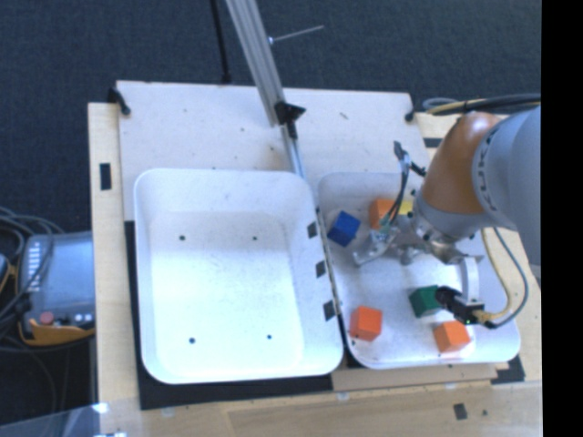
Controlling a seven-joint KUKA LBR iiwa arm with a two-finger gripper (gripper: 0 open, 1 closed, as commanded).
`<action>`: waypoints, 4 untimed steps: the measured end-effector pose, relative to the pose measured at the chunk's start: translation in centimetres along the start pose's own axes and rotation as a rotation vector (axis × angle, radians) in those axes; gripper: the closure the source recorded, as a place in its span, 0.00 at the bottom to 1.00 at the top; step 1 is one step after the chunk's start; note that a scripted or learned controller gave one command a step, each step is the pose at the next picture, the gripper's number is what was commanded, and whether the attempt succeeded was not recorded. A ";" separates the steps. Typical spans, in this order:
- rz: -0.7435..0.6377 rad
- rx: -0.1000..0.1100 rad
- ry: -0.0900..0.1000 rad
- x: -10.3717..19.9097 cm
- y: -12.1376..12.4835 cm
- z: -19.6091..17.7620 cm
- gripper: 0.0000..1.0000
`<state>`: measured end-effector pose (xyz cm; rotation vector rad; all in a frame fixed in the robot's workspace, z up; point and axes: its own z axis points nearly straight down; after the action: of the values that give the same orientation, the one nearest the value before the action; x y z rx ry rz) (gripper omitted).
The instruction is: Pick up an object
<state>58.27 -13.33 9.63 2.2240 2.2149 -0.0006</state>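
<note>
Here the arm bends down over the right bin; whether its end effector is apart or together, I cannot tell.

A robotics lab: wooden bench, aluminium camera mast, loose cables, dark carpet.

Single fixed camera above the bench, slanted downward, both bins framed
</note>
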 end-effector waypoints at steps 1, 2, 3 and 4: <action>0.009 -0.005 0.000 -0.1 0.1 -1.3 1.00; 0.000 -0.004 0.000 -1.2 0.1 -6.3 1.00; -0.005 -0.007 0.000 -2.0 0.4 -12.6 1.00; -0.007 -0.007 0.000 -1.6 0.1 -18.8 1.00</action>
<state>58.38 -14.91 28.46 2.2122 2.2195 0.0072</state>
